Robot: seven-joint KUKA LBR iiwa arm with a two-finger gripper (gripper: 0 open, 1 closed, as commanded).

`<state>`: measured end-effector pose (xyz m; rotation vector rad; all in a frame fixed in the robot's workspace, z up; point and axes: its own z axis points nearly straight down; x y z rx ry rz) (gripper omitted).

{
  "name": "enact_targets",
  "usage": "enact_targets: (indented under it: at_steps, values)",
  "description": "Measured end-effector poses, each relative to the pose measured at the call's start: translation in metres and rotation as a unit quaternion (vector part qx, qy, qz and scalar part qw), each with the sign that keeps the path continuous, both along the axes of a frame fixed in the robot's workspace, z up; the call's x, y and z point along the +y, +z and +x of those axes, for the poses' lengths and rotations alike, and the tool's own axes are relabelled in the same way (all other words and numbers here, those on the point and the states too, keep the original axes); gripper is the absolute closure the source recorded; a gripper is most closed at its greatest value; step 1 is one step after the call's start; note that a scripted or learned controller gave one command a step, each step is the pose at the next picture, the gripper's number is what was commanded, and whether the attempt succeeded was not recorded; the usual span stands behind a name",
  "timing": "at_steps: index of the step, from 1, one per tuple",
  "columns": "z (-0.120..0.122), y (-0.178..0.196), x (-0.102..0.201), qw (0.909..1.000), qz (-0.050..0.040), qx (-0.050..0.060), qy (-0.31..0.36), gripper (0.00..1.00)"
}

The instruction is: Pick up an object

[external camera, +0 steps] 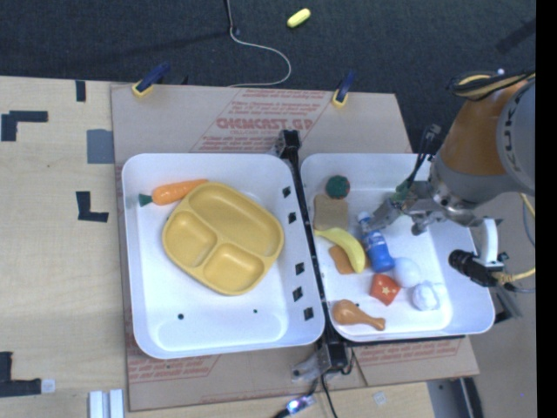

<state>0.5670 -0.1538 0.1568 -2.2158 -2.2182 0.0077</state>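
Note:
The right bin (pixel 461 320) holds several small items: a green ball (pixel 337 185), a tan block (pixel 331 210), a banana (pixel 345 244), a blue bottle (pixel 377 251), a red piece (pixel 385 289), two white pieces (pixel 425 296) and a toy drumstick (pixel 356 314). My gripper (pixel 380 217) reaches in from the right and hangs low over the bin's middle. Its tip is just above the top end of the blue bottle, right of the tan block. I see nothing held in it.
In the left bin (pixel 139 259) lie a yellow divided plate (pixel 223 237) and a toy carrot (pixel 177 192) at its back left. The divider between the bins (pixel 300 233) runs just left of the banana. A yellow object (pixel 298 17) lies on the dark floor beyond.

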Motion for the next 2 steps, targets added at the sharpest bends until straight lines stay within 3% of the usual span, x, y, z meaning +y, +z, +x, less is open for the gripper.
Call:
enact_targets:
  at_steps: [1, 2]
  values:
    - [-0.003, -0.0579, 0.0001, 1.0, -0.0016, -0.008, -0.002, 0.0]
    - [0.0034, -0.0638, -0.0028, 0.9999, -0.0045, -0.014, -0.001, 0.0]
